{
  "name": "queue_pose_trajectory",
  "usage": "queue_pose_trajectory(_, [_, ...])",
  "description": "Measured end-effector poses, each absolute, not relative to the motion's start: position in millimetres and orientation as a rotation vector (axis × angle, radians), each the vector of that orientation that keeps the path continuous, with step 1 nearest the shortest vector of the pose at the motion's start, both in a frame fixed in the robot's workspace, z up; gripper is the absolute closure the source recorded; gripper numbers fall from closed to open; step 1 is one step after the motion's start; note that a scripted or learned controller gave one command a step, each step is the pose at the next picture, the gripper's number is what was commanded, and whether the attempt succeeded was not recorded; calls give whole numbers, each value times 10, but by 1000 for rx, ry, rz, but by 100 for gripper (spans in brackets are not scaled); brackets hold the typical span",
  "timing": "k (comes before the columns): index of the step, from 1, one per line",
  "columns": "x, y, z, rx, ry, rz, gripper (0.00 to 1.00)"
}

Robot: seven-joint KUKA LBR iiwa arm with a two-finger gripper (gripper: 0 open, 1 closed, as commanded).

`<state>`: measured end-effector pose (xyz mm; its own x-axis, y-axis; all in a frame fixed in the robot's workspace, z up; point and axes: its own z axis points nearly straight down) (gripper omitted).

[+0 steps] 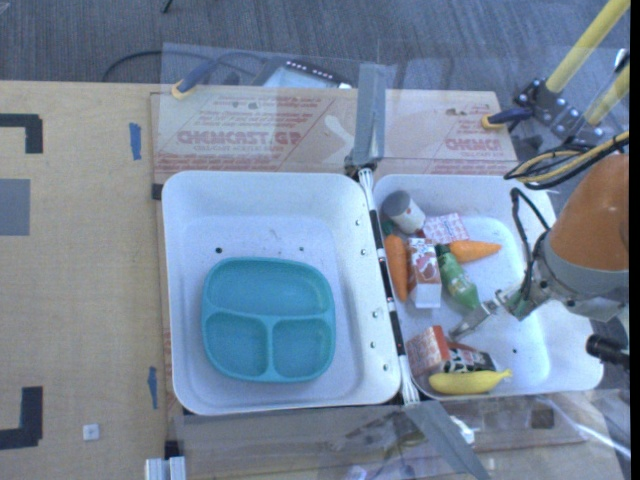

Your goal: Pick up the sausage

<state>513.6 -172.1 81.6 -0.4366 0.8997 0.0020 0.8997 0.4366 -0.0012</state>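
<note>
**Getting close to the sausage**

Lying along the left wall of the right bin (520, 353): the sausage (397, 266), touching a red box (425, 274). Hanging low near the bin's middle: the gripper (478, 319). Can't tell if open or closed. Probably needing next: moving left, then down.

The left bin (190, 218) holds a teal divided plate (268, 319). In the right bin (570, 363), the gripper (484, 315) hangs low near a green bottle (458, 280). An orange sausage (397, 267) lies along the left wall, a carrot (474, 251) beyond, a banana (468, 380) at the front.
</note>
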Motion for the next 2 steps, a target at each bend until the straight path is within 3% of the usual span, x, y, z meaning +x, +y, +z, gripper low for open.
queue_pose_trajectory(1, [5225,-1269,803,-2290,-2139,7,0])
queue_pose_trajectory(2, [5235,-1271,889,-2288,-2137,8,100])
